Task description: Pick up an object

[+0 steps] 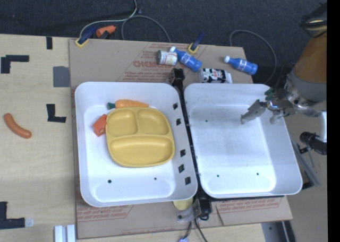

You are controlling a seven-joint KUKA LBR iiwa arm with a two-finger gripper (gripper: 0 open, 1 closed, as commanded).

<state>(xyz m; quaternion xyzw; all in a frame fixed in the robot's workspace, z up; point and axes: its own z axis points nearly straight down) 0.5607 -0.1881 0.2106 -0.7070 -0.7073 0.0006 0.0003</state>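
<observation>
A yellow divided plate (pixel 140 136) lies in the left bin (pixel 87 145). An orange carrot (pixel 131 104) with a green top rests at the plate's far edge, and a small red-orange piece (pixel 100 124) lies against its left side. My gripper (pixel 261 115) hangs over the upper right part of the right bin (pixel 239 145), far from those objects. Its two fingers (pixel 249 114) are spread apart and open, with nothing between them.
Behind the bins on the cardboard lie two blue bottles (pixel 189 60) (pixel 241 65), a white bottle (pixel 167 57) and a black-and-white box (pixel 215 75). A sausage-shaped toy (pixel 17 126) lies on the wooden bench at far left. Cables and clamps sit along the back edge.
</observation>
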